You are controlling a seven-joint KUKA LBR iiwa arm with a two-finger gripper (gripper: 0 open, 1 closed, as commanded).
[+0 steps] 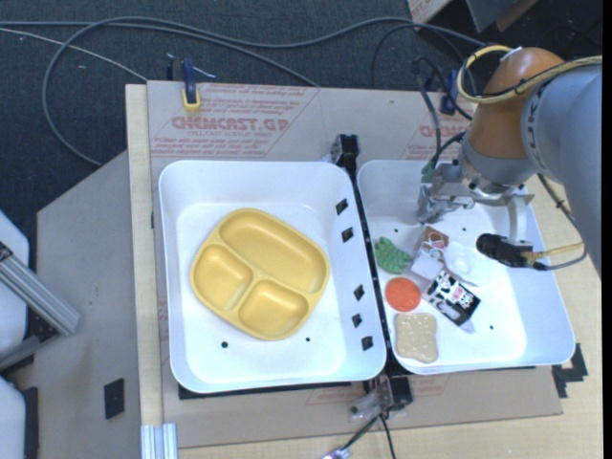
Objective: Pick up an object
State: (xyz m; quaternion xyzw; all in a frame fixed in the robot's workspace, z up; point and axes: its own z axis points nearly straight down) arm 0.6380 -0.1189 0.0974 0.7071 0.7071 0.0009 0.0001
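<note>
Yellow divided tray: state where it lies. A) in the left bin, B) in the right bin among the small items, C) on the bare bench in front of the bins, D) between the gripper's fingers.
A: the yellow divided tray lies flat in the left bin, apart from the small items in the right bin.

Dark carpet floor (86,55), looping grey cables (57,60) (one runs left), cardboard-topped bench (249,122)

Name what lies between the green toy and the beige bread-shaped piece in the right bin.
In the camera view, an orange-red disc lies between the green toy and the beige bread-shaped piece, near the right bin's left wall.
</note>
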